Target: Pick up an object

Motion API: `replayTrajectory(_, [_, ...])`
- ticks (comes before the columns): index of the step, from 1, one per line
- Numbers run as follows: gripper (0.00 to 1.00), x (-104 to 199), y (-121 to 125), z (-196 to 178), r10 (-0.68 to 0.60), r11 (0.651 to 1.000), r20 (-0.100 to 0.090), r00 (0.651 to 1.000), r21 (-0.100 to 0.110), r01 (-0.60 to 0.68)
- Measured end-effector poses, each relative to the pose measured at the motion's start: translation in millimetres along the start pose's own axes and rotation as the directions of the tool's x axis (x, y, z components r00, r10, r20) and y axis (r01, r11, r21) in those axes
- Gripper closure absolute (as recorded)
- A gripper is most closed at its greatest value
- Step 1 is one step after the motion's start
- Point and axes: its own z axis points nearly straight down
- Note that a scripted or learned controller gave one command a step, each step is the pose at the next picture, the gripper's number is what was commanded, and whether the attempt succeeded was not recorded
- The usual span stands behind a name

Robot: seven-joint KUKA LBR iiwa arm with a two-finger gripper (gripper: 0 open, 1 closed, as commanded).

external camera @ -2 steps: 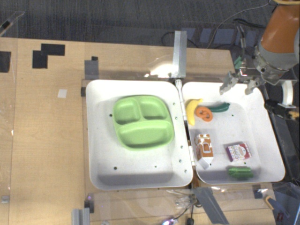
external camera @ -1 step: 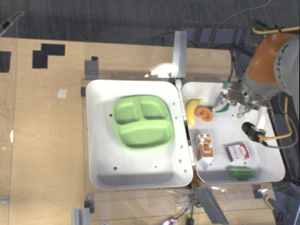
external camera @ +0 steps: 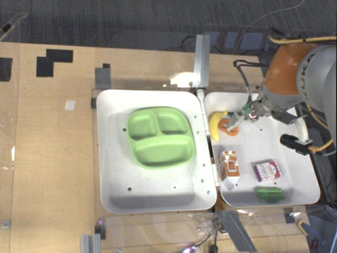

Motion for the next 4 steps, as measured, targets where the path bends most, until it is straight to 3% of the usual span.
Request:
replayTrajectory(1, [0.0, -3, 22, 3, -0.011, 0.998, -0.015, 1.0, 0.057, 0.012])
replayTrajectory(2, [0.0, 3, 26, 5, 0.135, 0.99, -0.002, 0.991, 0.047, -0.135])
replayTrajectory(3, [0.0, 6, 16, 4, 0.139, 0.99, 0.001, 0.99, 0.015, -0.139])
replayTrajectory(4, [0.0, -20, 0, 6, -0.082, 0.996, -0.02, 0.996, 0.017, 0.082])
